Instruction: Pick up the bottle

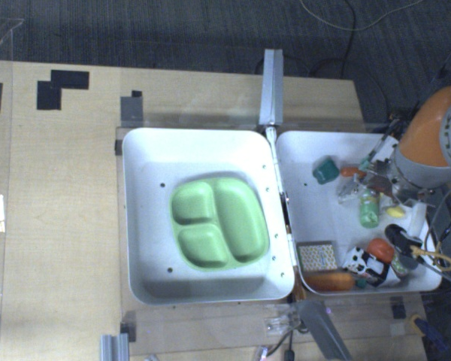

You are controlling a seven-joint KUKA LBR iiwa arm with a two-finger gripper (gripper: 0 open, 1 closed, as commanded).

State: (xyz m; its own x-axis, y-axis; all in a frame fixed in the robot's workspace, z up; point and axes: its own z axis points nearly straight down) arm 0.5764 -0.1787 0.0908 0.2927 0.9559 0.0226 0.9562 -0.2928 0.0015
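The green bottle (369,208) lies in the right bin (308,194) just under the gripper (377,177), whose grip I cannot tell, and with a teal block (325,170) and other clutter crowding it, it could get nudged aside or missed.

A pale green divided plate (218,222) lies in a white bin (146,277); the bottle (369,208) is translucent green, the cup (325,170) teal.
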